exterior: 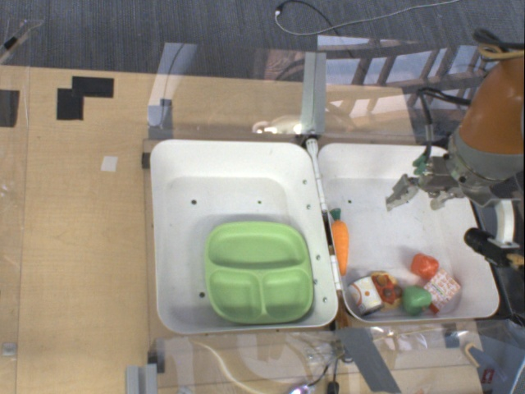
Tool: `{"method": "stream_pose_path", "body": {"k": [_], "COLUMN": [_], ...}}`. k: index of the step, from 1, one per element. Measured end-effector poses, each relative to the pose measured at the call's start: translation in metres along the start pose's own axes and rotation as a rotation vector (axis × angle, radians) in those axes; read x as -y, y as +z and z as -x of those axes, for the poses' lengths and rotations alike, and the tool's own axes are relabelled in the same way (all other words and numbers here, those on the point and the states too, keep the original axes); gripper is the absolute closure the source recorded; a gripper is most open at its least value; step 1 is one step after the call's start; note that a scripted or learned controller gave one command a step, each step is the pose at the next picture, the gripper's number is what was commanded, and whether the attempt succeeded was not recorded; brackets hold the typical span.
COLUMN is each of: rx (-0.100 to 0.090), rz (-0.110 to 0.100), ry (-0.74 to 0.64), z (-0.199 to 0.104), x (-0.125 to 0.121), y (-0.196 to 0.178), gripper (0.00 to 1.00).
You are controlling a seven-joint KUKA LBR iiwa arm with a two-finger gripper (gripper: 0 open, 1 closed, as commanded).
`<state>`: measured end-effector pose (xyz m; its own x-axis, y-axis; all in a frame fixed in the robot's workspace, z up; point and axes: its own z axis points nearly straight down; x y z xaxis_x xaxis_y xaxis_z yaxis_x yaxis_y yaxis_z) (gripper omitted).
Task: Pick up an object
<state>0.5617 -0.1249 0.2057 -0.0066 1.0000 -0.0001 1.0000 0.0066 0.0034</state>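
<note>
**Open gripper hovers over the right bin, toys gathered below it**

While the grey arm (492, 113) with its orange band reaches in from three o'clock, its gripper (418, 191) hangs above the right bin (361, 171), over bare white floor in the bin's upper half. Its two fingers (399, 194) are spread apart with nothing between them, and they point toward nine o'clock.

All the loose things lie toward six o'clock of the gripper, well apart from it, along the bin's lower edge. An orange carrot (340, 245) with a green top lies lengthwise against the bin's left wall, just beside the divider between the two bins. Near the carrot's lower end, at about five o'clock from it, stands a small white can (365, 292), and touching it on the three o'clock side is a small brown and yellow toy (387, 287) whose kind is too small to tell. A green rounded piece (416, 300) sits next, with a red piece (424, 265) at twelve o'clock of it and a white and red patterned packet (444, 289) just beside both.

The left bin (180, 187) holds a green divided plate (259, 271), lying flat in the bin's lower right part, near the divider.
</note>
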Motion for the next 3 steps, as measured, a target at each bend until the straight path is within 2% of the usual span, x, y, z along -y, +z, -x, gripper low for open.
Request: {"method": "stream_pose_path", "body": {"k": [1, 2, 3], "rx": [0.000, 0.002, 0.002], "rz": [0.000, 0.006, 0.006], "ry": [-0.131, -0.133, -0.133], "z": [0.046, 0.045, 0.045], "x": [0.032, 0.030, 0.030], "y": [0.073, 0.061, 0.062], "gripper": [0.00, 1.00, 0.00]}}
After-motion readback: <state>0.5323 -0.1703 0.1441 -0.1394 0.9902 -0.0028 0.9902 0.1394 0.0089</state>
